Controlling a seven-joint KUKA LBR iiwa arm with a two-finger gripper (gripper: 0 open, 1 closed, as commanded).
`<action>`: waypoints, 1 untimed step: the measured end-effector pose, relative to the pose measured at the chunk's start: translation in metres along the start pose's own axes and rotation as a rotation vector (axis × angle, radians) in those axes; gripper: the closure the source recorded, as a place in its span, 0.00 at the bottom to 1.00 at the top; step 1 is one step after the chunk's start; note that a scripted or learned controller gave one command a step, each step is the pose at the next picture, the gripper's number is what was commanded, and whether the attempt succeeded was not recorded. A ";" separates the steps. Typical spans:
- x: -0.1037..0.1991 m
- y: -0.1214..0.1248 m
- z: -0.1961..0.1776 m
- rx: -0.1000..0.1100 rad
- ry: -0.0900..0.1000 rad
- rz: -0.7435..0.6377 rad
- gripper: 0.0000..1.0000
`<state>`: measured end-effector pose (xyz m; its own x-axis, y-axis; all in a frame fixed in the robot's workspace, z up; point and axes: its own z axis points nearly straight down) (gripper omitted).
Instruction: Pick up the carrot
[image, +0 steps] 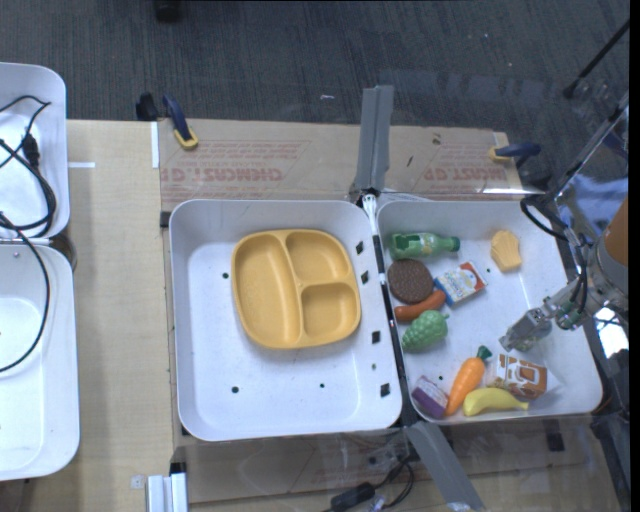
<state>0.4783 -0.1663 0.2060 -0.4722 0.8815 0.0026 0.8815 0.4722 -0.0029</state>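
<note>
The carrot (466, 384) is orange with a green top. It lies tilted in the right bin (560, 270) near the front wall, between a purple item (430, 398) and an orange-and-white packet (521, 375). A yellow banana (495, 402) lies just in front of it. My gripper (527, 329) hangs over the right side of this bin, up and to the right of the carrot and just above the packet, apart from the carrot. Nothing shows in its grasp.
Also in the right bin are a green bottle (425, 243), a brown round cookie (409, 281), a red-orange sausage (420, 307), a green bumpy fruit (425, 330), a small snack packet (461, 283) and a yellow wedge (506, 250). The left bin (200, 380) holds a yellow divided plate (297, 287).
</note>
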 end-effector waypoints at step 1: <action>0.012 0.011 0.101 -0.011 -0.007 -0.230 0.00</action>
<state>0.4819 -0.1501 0.1051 -0.6608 0.7506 -0.0046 0.7505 0.6608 0.0078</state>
